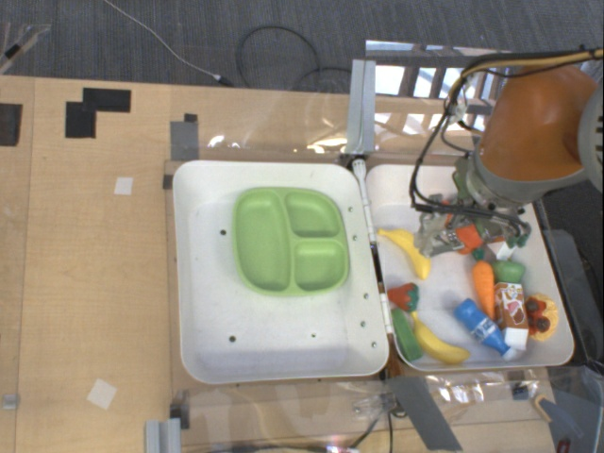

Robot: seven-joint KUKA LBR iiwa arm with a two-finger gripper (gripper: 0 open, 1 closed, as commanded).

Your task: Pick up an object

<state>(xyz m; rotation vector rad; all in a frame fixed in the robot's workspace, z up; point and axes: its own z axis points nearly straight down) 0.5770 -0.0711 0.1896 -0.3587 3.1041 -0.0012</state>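
With the gripper (451, 237) low in the right white bin (557, 352) amid crowded plastic toys, its grip state I cannot tell, it risks closing on nothing or nudging the yellow toy banana (408, 250) just beside it into the orange plastic carrot (483, 288).

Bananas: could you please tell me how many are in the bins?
2. One banana lies left of the gripper; the other banana lies at the right bin's front edge. The arm may hide more.
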